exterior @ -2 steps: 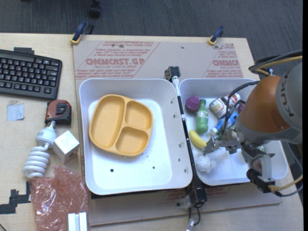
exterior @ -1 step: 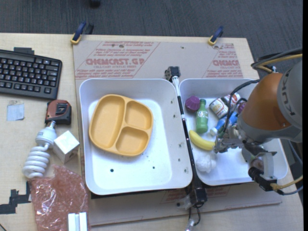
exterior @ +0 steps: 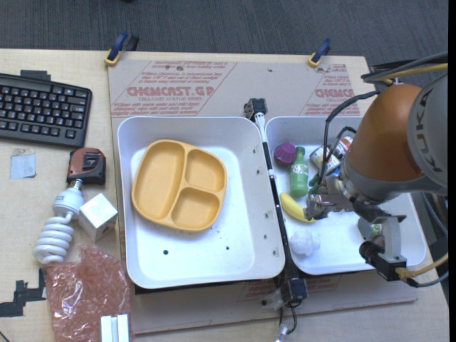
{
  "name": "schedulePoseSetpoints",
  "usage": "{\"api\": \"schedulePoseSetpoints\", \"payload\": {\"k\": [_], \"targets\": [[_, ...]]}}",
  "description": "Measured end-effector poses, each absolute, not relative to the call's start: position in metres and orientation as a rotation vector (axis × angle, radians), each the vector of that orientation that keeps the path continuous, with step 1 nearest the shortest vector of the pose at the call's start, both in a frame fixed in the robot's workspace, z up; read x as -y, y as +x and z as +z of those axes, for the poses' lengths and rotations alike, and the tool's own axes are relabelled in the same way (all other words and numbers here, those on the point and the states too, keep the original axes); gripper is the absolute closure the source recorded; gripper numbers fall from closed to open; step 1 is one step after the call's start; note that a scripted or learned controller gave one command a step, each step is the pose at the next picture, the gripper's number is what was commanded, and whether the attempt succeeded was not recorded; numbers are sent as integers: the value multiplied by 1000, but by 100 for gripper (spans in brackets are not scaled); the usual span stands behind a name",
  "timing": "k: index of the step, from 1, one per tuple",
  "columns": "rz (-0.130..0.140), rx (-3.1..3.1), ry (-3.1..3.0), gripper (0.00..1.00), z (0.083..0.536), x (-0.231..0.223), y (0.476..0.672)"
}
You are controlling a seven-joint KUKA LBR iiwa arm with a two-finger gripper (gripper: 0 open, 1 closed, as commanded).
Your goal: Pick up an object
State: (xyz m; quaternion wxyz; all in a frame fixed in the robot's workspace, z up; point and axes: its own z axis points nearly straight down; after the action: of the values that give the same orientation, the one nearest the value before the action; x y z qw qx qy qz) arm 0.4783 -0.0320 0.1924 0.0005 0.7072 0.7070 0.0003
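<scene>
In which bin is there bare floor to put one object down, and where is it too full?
Left bin: bare floor in front of the yellow divided plate. Right bin: crowded by the green bottle, banana and purple object, near the pincer.

The grey and orange arm (exterior: 388,144) is covering much of the right bin (exterior: 342,258), hiding whatever is lying beneath it. A small red and white item (exterior: 343,147) is peeking out beside the arm, too hidden to identify. The keyboard (exterior: 43,109) is running off the left edge.
</scene>
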Motion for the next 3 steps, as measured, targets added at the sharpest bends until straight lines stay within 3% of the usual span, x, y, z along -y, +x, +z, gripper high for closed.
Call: {"api": "schedulePoseSetpoints", "payload": {"k": [1,2,3], "targets": [[1,-2220,2221,0,192,32,478],[0,-2220,2222,0,128,100,478],[-1,-2223,2218,0,93,95,622]]}}
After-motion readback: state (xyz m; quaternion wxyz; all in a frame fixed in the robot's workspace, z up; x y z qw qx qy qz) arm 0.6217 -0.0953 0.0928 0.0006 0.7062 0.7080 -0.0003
